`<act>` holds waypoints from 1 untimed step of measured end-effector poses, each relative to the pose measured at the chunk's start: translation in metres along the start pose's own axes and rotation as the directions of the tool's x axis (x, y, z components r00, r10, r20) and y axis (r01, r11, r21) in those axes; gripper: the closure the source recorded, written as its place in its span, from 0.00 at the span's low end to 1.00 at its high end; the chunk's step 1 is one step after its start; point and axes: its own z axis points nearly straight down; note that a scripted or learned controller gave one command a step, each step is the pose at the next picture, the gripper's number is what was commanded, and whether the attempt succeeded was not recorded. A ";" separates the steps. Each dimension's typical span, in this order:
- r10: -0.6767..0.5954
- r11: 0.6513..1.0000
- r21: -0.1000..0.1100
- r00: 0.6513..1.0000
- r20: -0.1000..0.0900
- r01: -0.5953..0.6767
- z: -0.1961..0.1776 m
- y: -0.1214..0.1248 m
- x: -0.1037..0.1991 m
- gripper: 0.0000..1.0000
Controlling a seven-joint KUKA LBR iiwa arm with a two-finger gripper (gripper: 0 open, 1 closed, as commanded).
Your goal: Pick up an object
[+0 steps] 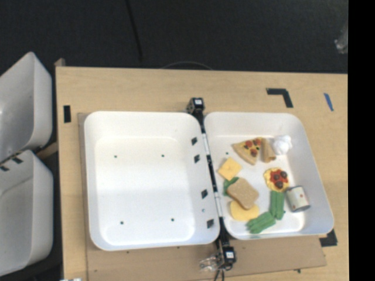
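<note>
A robotics lab, by the look of it — two white bins (140, 239) clipped together on a plywood bench (146, 86) marked with tape corners (281, 95), a cable (132, 22) trailing over dark floor, toy food (258, 183) as test pieces.

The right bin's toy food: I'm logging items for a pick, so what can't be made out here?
- Yellow disc: largely covered by the bread slice.
- Green leaf: mostly under the bread.
- White lump: too blurred to identify.
- Can: label too small to read.
</note>
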 end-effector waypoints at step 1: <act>-0.002 1.000 0.008 1.000 0.000 0.002 -0.037 0.035 -0.022 1.00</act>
